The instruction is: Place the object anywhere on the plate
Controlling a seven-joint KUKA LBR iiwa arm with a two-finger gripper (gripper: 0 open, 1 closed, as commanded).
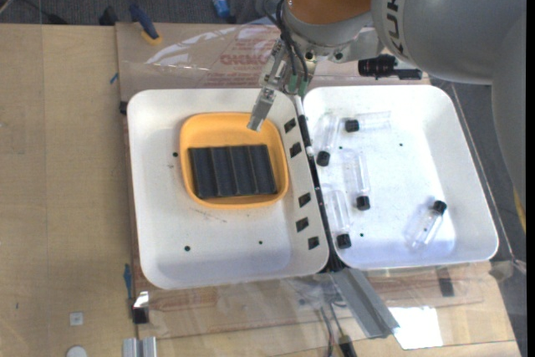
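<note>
Wood shows all around the bench, which bears two white bins side by side. One bin (159, 255) has a yellow plate (194, 134) in it, and a black ridged thing (232, 170) lies flat on the plate. The other bin (468, 230) has a few clear tubes (425, 224) with black caps, lying apart. The gripper (258, 121) hangs over the far rim of the plate, above the black thing, and it looks closed with nothing held.

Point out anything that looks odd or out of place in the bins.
A black ridged block already fills the orange plate in the left bin. The clear vials lie scattered at mixed angles in the right bin.
</note>
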